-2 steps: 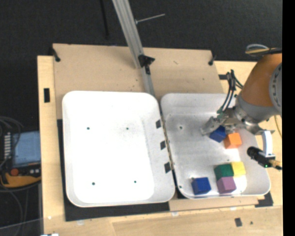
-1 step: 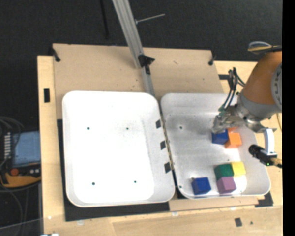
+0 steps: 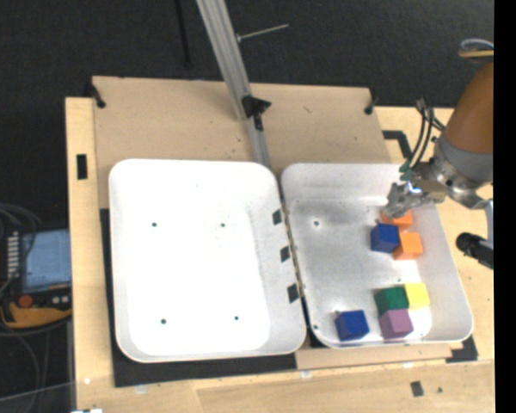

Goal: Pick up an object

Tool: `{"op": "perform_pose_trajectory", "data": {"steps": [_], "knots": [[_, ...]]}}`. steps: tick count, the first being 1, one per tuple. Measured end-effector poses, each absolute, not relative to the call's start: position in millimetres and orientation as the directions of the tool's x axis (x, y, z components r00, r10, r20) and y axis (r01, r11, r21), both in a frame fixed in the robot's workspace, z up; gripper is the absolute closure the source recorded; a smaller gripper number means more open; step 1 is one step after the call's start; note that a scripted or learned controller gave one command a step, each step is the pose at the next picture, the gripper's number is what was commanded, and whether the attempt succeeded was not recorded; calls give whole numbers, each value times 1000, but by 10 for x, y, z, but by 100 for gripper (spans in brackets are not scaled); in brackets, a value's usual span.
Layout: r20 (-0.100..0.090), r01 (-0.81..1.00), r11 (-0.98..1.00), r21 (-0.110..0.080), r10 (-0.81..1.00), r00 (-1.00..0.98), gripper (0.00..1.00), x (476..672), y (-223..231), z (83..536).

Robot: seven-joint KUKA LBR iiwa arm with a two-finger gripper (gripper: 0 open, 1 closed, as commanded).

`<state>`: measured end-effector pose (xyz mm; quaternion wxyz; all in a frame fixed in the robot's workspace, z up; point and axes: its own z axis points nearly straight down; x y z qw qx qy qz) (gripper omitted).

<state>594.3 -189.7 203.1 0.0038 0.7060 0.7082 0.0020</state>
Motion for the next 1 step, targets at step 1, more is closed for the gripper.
{"op": "perform_pose_trajectory", "data": {"steps": [1], "knots": [[-2,1000,5,2,1000,-5,100,5949,-1906,2038]]}}
